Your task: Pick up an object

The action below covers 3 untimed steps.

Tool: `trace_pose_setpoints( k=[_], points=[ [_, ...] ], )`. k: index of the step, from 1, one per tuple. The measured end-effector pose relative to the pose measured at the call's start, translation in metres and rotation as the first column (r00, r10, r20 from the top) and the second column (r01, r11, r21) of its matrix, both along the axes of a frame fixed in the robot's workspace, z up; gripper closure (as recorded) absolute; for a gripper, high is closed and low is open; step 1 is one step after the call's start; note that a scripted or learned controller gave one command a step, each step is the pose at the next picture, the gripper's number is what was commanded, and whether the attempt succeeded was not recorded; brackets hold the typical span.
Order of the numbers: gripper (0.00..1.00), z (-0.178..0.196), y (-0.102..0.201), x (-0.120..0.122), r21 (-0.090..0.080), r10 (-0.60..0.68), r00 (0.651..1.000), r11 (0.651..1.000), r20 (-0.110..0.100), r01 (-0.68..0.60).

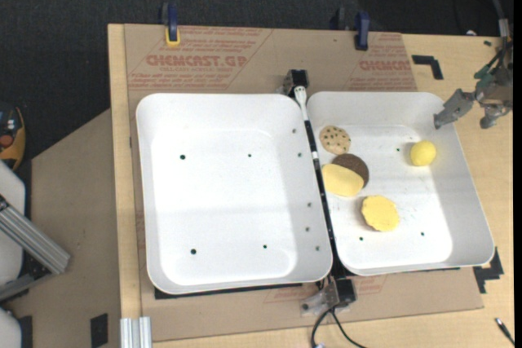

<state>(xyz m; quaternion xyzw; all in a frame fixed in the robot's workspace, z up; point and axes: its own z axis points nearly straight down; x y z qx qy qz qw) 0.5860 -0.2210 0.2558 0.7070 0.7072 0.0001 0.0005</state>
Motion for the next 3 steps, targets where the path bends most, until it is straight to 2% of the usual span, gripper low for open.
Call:
trace_pose_setpoints(
  k=[1,2,3],
  points=[
    [0.0,-0.125,0.081,0.0,0.008,0.007,1.0,1.0,-0.013,-0.006],
    [0.0,-0.172,0.121,-0.044,0.005,0.001,1.0,1.0,-0.005,-0.001],
    [1.0,-0.16,0.118,-0.042,0.0,-0.002,1.0,1.0,0.001,0.002]
  ],
)
